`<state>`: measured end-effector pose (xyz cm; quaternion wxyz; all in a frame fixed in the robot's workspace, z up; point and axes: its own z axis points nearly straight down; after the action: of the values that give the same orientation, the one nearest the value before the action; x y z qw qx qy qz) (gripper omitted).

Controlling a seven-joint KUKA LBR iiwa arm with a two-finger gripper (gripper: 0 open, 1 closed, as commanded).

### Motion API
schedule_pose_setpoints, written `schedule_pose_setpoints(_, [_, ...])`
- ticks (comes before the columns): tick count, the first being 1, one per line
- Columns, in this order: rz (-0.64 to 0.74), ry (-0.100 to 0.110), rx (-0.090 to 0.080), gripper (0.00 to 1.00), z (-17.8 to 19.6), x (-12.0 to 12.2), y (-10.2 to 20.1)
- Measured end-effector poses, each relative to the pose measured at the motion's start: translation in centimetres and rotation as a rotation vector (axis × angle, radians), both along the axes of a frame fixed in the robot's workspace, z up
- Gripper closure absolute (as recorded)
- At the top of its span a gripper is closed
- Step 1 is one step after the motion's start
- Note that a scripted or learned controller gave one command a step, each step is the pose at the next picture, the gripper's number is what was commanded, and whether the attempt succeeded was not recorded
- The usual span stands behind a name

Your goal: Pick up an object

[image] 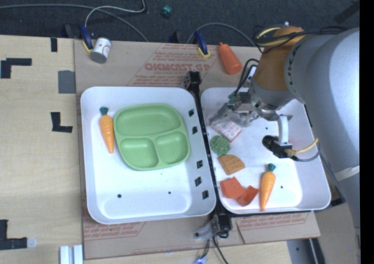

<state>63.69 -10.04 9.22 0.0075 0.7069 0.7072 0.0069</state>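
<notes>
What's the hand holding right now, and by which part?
Cannot be told. The hand is low in the right bin, at the pale packet, but no object shows between its fingers.
</notes>
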Motion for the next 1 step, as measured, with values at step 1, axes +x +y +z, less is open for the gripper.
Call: schedule_pose_setpoints(1, [0.003,0.014,0.002,0.00,0.17,3.38,-0.25])
